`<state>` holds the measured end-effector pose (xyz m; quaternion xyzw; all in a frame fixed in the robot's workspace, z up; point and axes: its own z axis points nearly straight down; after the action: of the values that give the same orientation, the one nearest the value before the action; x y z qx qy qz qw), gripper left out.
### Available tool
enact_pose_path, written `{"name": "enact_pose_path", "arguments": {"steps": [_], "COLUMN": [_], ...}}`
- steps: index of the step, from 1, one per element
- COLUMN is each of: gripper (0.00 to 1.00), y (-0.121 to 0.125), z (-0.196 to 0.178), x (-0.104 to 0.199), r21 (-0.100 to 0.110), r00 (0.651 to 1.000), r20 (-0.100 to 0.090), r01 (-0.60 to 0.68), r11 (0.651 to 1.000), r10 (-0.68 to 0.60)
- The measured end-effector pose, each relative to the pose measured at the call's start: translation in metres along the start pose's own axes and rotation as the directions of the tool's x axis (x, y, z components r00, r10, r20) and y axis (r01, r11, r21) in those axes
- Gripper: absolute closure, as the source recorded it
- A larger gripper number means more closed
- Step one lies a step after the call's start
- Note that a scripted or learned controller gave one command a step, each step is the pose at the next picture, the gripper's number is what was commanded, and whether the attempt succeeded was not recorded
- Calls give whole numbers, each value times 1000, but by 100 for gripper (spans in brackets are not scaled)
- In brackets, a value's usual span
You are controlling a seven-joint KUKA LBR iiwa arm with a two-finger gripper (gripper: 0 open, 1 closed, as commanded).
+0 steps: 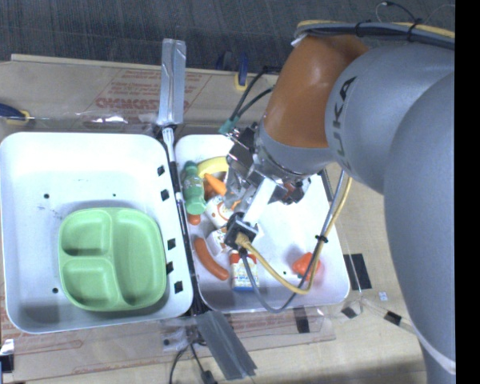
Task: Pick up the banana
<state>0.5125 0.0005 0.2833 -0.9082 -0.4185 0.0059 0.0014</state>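
Over right bin [286, 234], arm [320, 94] angled down beside banana [214, 166] (grasp state unclear).

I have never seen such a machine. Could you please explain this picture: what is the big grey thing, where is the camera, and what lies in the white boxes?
The grey shape with the orange band is a robot arm, reaching in from the right. One camera, fixed above the bench, looks down at a slant. Two white bins stand side by side. The left bin holds a green divided plate. The right bin holds toy foods, among them the yellow banana that the arm should pick up. Its gripper hangs over this bin, near the banana; whether it holds anything I cannot tell.
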Motion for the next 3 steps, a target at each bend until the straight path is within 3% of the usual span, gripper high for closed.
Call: {"name": "enact_pose_path", "arguments": {"steps": [1, 2, 3], "gripper": [100, 100, 0], "y": [0, -11, -11], "z": [-9, -50, -49], "x": [1, -10, -10], "r21": [2, -6, -5], "r00": [1000, 991, 991], "r20": [3, -11, -10], "r01": [6, -134, -134], "r11": [1000, 991, 991], "r10": [-6, 134, 134]}}
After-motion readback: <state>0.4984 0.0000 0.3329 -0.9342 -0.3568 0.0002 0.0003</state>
